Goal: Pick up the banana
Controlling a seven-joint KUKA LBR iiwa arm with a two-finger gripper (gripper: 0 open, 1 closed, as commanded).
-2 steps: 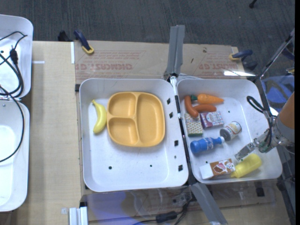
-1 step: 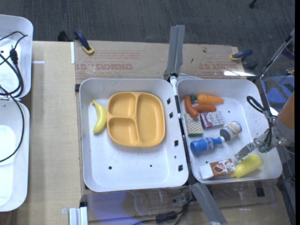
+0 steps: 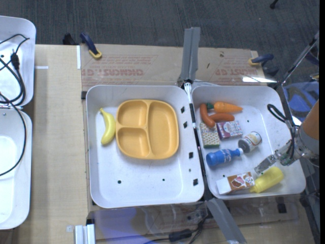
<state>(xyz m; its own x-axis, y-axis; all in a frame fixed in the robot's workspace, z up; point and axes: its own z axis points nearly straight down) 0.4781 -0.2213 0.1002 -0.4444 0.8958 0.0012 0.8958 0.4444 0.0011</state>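
Two white bins sit side by side on a surface. The banana [image 3: 107, 127] lies in the left bin [image 3: 147, 187], just left of a yellow divided plate [image 3: 148, 128]. The gripper [image 3: 265, 164] hovers low in the right bin [image 3: 244, 98], above a yellow bottle [image 3: 268, 179], holding nothing; how far open it is cannot be told. The pickup is not yet begun: reach, grasp and lift remain.

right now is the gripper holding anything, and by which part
Nothing is held. The gripper is over the right bin, above the yellow bottle; the banana lies in the left bin.
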